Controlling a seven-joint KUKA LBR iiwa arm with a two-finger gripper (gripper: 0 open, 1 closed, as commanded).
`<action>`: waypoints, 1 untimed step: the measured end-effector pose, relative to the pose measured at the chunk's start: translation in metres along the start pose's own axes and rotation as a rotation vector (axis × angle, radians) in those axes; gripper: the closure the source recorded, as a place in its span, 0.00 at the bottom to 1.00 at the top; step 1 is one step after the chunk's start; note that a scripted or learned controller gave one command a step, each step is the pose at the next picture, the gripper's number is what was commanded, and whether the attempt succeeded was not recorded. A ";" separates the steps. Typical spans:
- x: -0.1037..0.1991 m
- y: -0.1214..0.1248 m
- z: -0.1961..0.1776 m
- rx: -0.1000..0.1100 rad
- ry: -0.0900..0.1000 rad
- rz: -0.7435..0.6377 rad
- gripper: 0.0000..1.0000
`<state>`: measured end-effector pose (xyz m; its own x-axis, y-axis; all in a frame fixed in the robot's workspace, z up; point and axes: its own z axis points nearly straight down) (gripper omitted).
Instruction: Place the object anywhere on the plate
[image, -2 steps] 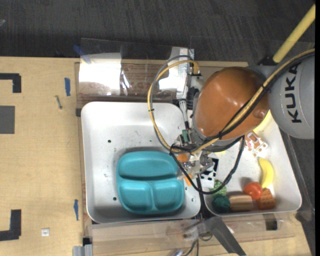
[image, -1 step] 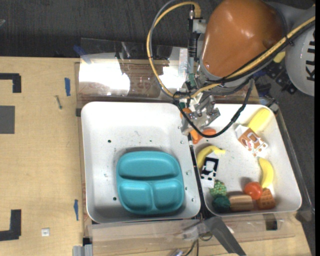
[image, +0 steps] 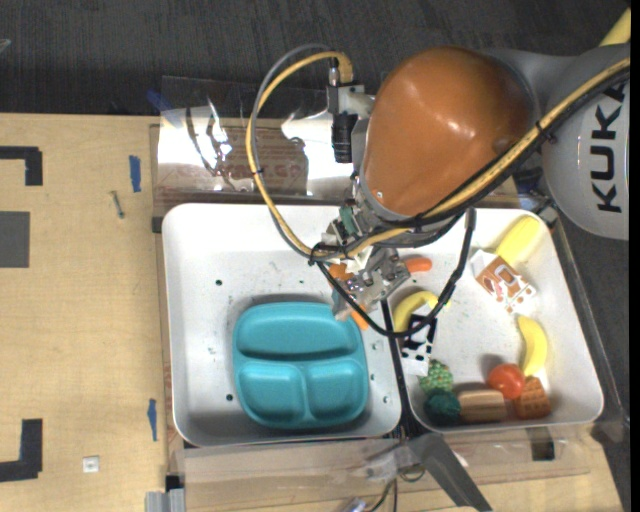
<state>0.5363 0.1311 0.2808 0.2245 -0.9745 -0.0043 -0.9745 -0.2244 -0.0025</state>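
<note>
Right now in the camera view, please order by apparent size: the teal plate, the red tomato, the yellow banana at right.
1. teal plate, clearly largest
2. yellow banana
3. red tomato, smallest, partly hidden by neighbours
</note>
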 end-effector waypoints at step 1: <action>0.000 -0.002 -0.011 0.006 -0.004 0.006 1.00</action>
<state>0.5380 0.1314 0.2918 0.2188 -0.9757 -0.0083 -0.9757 -0.2187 -0.0086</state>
